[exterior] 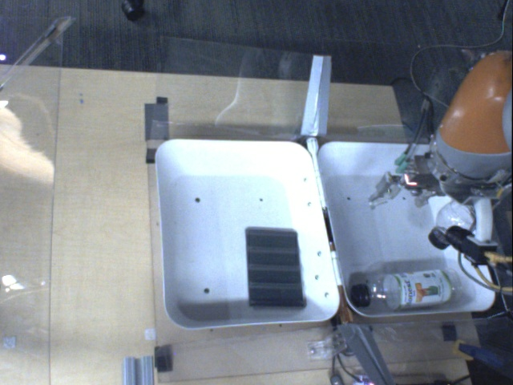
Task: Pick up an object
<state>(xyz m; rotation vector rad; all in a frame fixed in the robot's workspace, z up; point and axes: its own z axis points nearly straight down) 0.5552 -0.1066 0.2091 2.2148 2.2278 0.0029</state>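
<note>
A black ridged block [275, 267] lies flat in the left bin [184, 215], toward its front right. A clear plastic bottle [405, 289] with a dark cap and a green and orange label lies on its side along the front wall of the right bin [353, 175]. My gripper [389, 188] hangs over the middle of the right bin, pointing left, well above and behind the bottle. Nothing shows in it. A pale crumpled item [455, 215] sits under the wrist at the bin's right side, partly hidden.
The grey arm with its orange band [481, 111] covers the right bin's far right corner. Cables [469, 247] trail beside the wrist. A metal divider strip [317, 95] rises behind the seam between the bins. A clear panel [32, 175] stands at the left.
</note>
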